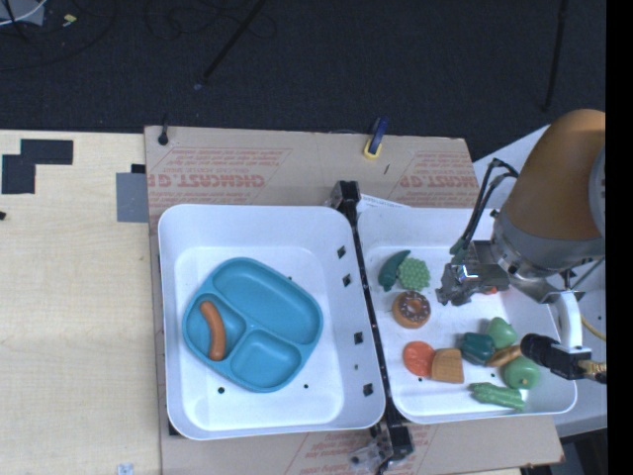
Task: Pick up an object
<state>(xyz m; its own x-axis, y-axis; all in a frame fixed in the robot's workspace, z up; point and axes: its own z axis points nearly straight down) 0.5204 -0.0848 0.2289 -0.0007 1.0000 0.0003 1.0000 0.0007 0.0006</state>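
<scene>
The tool (461, 287) hangs low over the right bin (564, 401), and nothing can be seen between its fingers, so the pick looks not yet made; whether those fingers stand apart or together cannot be told from this slanted view, as the tool is small and dark against the arm's wrist. The likeliest targets lie just to its left and below: a brown doughnut (411, 309) sits just beside it, with a green broccoli floret (412, 272) and a dark green leaf (393, 266) touching each other a little above that. Further below the tool lie an orange-red round piece (418, 356), a tan wedge (448, 366) against it, a teal piece (477, 346), and several green vegetables (504, 396) crowded near the bin's lower rim. What remains, by my judgement, is the descent, the closing and the lift. The toys lie close together, so a neighbour may be nudged or caught along with the chosen one. Well apart to the tool's left, the left bin (188, 404) holds a blue divided plate (267, 315) with a sausage (213, 328) in one compartment.
</scene>
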